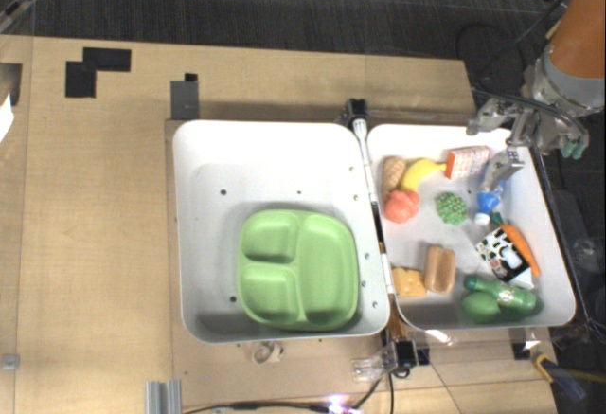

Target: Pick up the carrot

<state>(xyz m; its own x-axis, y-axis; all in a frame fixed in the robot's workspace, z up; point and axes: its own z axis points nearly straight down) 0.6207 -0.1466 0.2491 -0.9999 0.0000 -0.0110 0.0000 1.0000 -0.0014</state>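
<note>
Lying in the right-hand shallow white bin (559,303), the slim orange carrot (522,248) rests close to that bin's right wall, its long axis running on a slant from upper left to lower right. One end points toward the bin's middle, the other toward the near right corner; which end is the tip cannot be told. Pressed against the carrot's left side sits a small black-and-white patterned carton (501,256). Just beyond the carrot's lower end lie two rounded green vegetables (494,302). Up from the carrot stands a small blue-and-white bottle (487,204), and farther up a red-and-white box (468,161). Well left of the carrot are a green knobbly ball (452,207), a red tomato-like ball (401,205), a yellow banana (419,173), and two tan bread pieces (426,274).

Far left of the carrot, the other white bin (204,175) carries a light green sectioned plastic tray (298,266).

The grey two-finger gripper (511,159) hangs over the right bin's far right corner, well above the carrot and apart from it. Whether it is spread or pressed together cannot be told.
</note>
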